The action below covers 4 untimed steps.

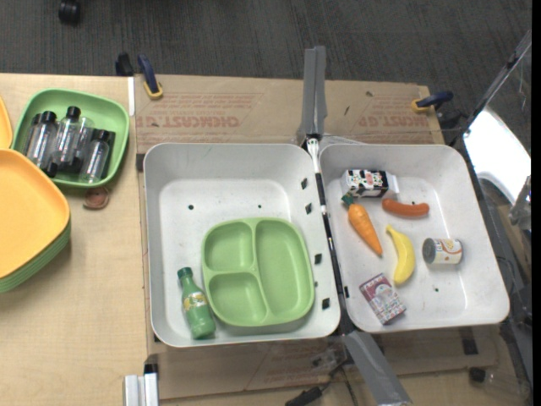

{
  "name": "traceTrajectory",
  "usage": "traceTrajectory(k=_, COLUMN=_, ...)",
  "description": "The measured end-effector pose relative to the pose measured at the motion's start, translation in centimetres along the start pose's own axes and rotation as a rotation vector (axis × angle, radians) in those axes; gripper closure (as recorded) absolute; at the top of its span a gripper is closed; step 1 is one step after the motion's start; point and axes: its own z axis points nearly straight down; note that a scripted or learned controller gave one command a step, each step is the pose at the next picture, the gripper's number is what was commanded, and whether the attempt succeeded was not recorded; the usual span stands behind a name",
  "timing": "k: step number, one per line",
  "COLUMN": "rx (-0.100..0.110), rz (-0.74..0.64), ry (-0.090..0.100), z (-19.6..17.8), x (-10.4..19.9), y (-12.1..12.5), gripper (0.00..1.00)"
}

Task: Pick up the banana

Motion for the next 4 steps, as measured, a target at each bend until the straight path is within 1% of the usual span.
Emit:
traceTrajectory(k=1, rx=0.001, rz=0.538, ry=-0.001, z=-6.0, x=0.0, y=0.0, gripper=1.00)
traceTrajectory(k=2, rx=0.003, rz=0.041, ry=0.001, z=5.0, x=-0.9, y=0.5, gripper=1.00)
traceTrajectory(k=3, rx=0.000, rz=-0.303, ry=0.002, z=4.1, x=-0.1, y=0.1, gripper=1.00)
traceTrajectory(k=4, rx=0.000, rz=-0.006, ry=0.000, z=-1.1, x=-0.1, y=0.1, gripper=1.00)
